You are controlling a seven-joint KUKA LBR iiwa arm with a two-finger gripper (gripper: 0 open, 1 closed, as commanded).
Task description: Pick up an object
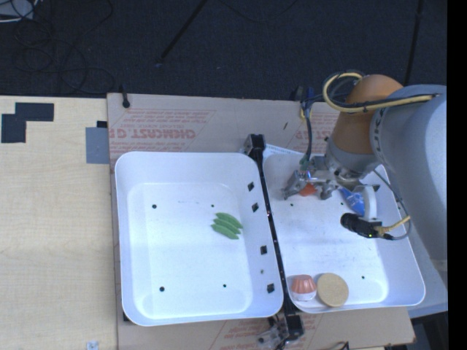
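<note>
Two fingers (290, 191) of the gripper (306, 188) parted, low at the far end of the right bin (408, 297), straddling a small orange-red piece (309, 190), apparently not yet clamped on it. Blue object (354, 200) just beside, toward the arm; tan disc (333, 289) and pinkish cap (302, 286) against the near wall; green pods (227, 224) in the left bin (146, 168). Likely troubles: closing off-centre and squirting the piece out, or snagging the blue neighbour.
</note>
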